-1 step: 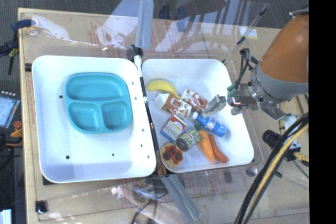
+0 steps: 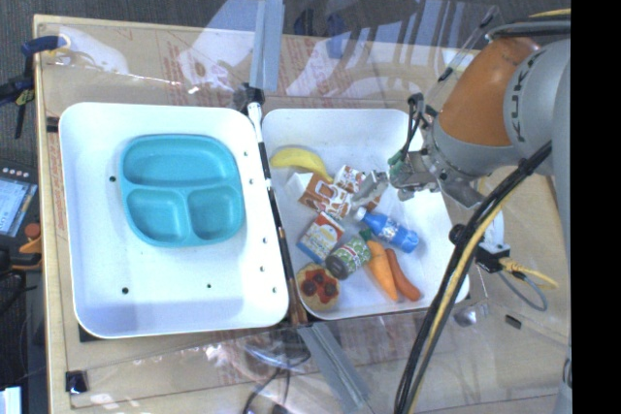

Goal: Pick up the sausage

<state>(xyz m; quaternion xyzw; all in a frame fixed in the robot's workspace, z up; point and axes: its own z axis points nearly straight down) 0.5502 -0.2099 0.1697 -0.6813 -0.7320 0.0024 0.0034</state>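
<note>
The sausage (image 2: 405, 280) is a short reddish-orange link lying in the front right corner of the right bin (image 2: 335, 124). It lies side by side with an orange carrot (image 2: 381, 272). My gripper (image 2: 372, 194) hangs over the middle of that bin, above a red-and-white carton (image 2: 335, 192) and just behind a blue bottle (image 2: 391, 231). It is well behind the sausage, with the bottle in between. The arm's orange band (image 2: 485, 97) reaches in from the right.
The right bin also holds a banana (image 2: 296, 158) at the back left, a second carton (image 2: 318, 236), a dark can (image 2: 347, 259) and a berry tart (image 2: 319, 287) in front. The left bin (image 2: 87, 238) holds a blue divided tray (image 2: 182, 186). Cables (image 2: 456, 267) cross the right bin's right rim.
</note>
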